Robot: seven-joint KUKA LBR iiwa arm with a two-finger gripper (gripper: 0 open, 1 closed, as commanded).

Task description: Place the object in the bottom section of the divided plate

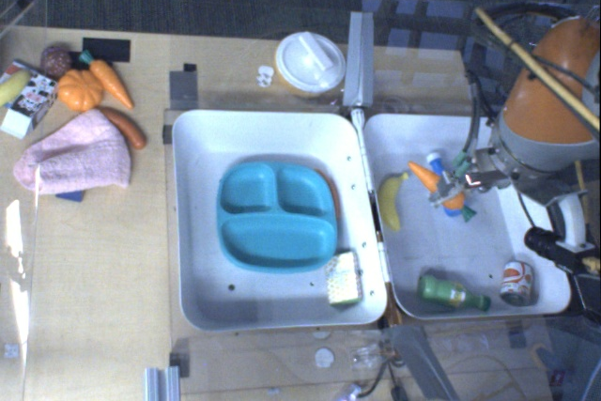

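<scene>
Gripper: stood low in the right bin, centre right of the frame; whether it was apart or together could not be told.
Object: likely the carrot, touching a blue item beneath the tool; a firm hold was not visible.
Plate: blue, in the left bin, its wide bottom section bare.
Risk: crowded items might have spoiled the grasp, and the banana lay just beside.
Risk: a loose hold could have dropped the load at the divider between the bins.

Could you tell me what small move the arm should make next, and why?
Probably lower and close on the carrot: the gripper sits just beside it in the right bin, whether it grips is unclear, and the blue plate in the left bin has nothing in its bottom section.
</scene>
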